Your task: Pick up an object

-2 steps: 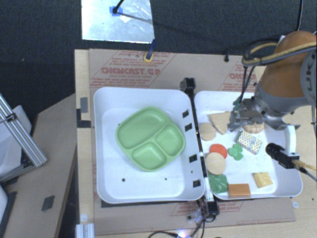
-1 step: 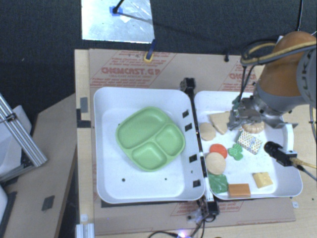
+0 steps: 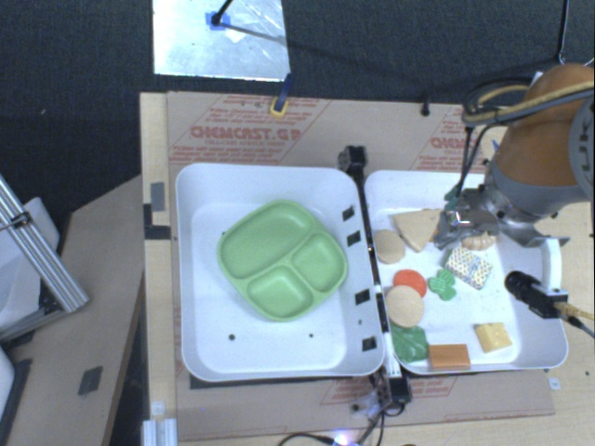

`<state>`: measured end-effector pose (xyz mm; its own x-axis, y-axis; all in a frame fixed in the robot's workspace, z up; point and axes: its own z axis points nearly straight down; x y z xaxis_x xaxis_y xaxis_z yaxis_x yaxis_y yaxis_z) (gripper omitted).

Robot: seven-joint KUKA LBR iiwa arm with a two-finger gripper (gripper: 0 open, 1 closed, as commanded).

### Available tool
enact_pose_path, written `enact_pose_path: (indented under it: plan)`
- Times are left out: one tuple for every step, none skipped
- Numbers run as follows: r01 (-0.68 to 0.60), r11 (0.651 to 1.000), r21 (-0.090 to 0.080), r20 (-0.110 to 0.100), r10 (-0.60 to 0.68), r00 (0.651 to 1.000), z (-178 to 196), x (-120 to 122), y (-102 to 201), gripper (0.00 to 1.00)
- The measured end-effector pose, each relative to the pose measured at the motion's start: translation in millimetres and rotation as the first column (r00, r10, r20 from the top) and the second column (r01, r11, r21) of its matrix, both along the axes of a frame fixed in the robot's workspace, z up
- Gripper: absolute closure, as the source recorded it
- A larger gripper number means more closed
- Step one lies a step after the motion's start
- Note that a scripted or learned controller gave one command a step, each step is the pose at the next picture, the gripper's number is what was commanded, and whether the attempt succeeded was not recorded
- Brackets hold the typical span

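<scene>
The right bin (image 3: 530,356) holds several toy foods. Among them are a tan wedge (image 3: 416,226), a small tan ball (image 3: 389,246), a red-orange round piece (image 3: 409,282), a tan bun (image 3: 404,306), a green leafy piece (image 3: 442,285), a checkered block (image 3: 470,268), a yellow cheese slice (image 3: 493,336), an orange block (image 3: 449,356) and a green lump (image 3: 410,343). My gripper (image 3: 458,223) hangs low over the bin's upper middle, between the tan wedge and a tan piece (image 3: 480,242) partly hidden under the wrist.
The left bin (image 3: 200,342) holds a green divided plate (image 3: 282,259). A black divider with clips (image 3: 364,249) runs between the bins. A black cylinder (image 3: 530,294) juts over the right bin's right side. Cables loop above the arm (image 3: 548,137).
</scene>
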<state>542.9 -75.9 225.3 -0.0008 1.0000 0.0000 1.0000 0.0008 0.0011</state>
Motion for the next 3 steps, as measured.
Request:
enact_pose_path:
  plan:
    - [-0.005,1.000,0.001,0.001,0.005,1.000,9,2,12,1.00]
    - [-0.001,1.000,-0.001,0.000,0.001,1.000,-11,-2,9,1.00]
    - [-0.004,1.000,0.000,0.002,0.004,1.000,9,-2,13,1.00]
